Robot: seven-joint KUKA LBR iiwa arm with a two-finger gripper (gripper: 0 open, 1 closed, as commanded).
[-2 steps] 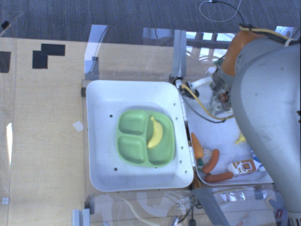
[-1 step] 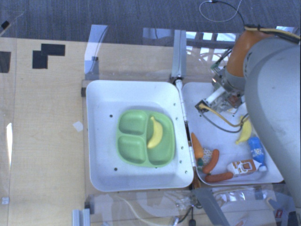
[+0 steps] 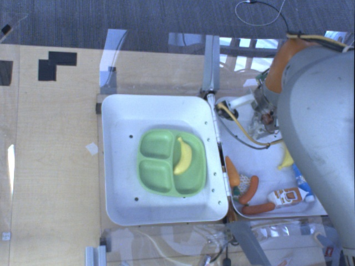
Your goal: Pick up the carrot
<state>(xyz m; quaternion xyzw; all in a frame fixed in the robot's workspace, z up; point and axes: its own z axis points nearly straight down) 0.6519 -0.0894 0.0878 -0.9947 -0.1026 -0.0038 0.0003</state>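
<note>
- A pale wooden bench (image 3: pixel 50 165) fills the left of the scene, with black blocky markings (image 3: pixel 55 65) near its far edge.
- The left white bin (image 3: pixel 119 204) holds a green divided plate (image 3: pixel 158 162) with three compartments.
- A yellow banana (image 3: pixel 183 155) lies in the plate's right-hand compartment, running lengthwise from the far side toward the near side.
- The rims of the two bins sit side by side, with a clear partition post (image 3: pixel 210 65) rising at the far end of the seam.
- The carrot (image 3: pixel 232 173), orange with a darker tip at its near end, rests in the right white bin (image 3: pixel 266 154), close against that bin's left wall and toward the near corner.
- Two reddish sausages lie just beside the carrot: one sausage (image 3: pixel 249 188) angled to its right, another sausage (image 3: pixel 258 208) along the near wall.
- A small carton (image 3: pixel 285 196) with an orange and white label sits right of the sausages.
- A yellow item (image 3: pixel 286 159) shows partly from under the arm.
- The gripper (image 3: pixel 262 121) hangs over the far part of the right bin, well apart from the carrot; whether it is spread or closed cannot be made out, with cables looped around it.
- The grey arm (image 3: pixel 319 137), with its orange band (image 3: pixel 283 62), covers the right side of the bin.
</note>
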